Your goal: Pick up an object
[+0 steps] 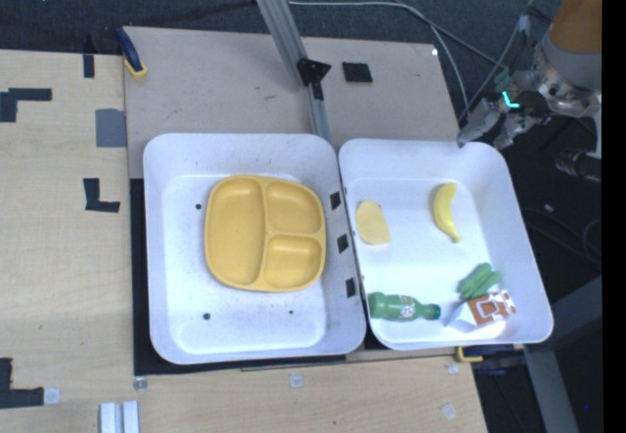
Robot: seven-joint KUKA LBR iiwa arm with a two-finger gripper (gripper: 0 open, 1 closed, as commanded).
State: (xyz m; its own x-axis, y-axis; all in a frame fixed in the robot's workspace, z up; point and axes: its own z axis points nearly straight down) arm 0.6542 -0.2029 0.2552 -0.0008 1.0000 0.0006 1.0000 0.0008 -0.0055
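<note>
We see two shallow white bins side by side on the bench. The left bin (161, 255) holds a yellow divided plate (264, 233) with three compartments, lying flat near the middle. In the right bin (411, 159) we find the small things that can be picked: a yellow banana (446, 210) near the far right part, a pale yellow flat piece (373, 223) close to the left wall, a green bottle (402, 307) lying on its side at the near edge, a green leafy toy (477, 281) just beside a small red and white carton (488, 308) in the near right corner. The gripper (486, 128) hangs above the far right corner of the right bin, apart from all these things. We cannot tell how its jaws stand.
</note>
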